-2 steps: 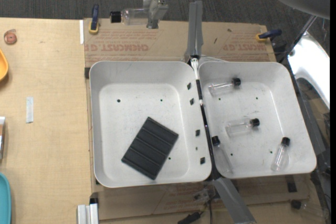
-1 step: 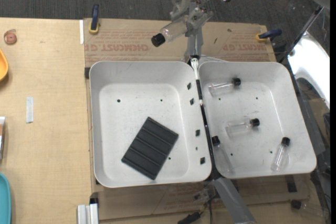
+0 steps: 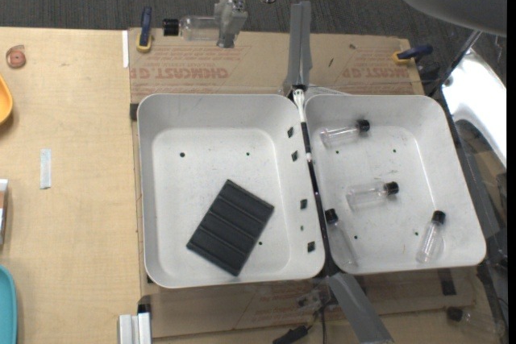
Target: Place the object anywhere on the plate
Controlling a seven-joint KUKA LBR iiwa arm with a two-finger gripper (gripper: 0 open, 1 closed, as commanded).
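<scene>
The plate [image 3: 231,226] is a dark grey ribbed rectangle lying tilted on the floor of the left bin [image 3: 161,141]. My gripper [image 3: 228,35] hangs high at the top of the view, beyond the far rim of the left bin. A clear vial [image 3: 193,28] with a black cap sticks out sideways to the left from its fingertips [image 3: 225,38], which are shut on the vial's end. Three more clear vials with black caps lie in the right bin: one at the back [image 3: 343,133], one in the middle [image 3: 371,194], one at the front right [image 3: 430,236].
A cardboard sheet [image 3: 266,64] lies behind the bins, with a blue clamp [image 3: 145,18] at its left corner. A grey divider post [image 3: 300,44] rises between the bins. Left of the bins is a wooden bench top [image 3: 64,173] with small items at its edge.
</scene>
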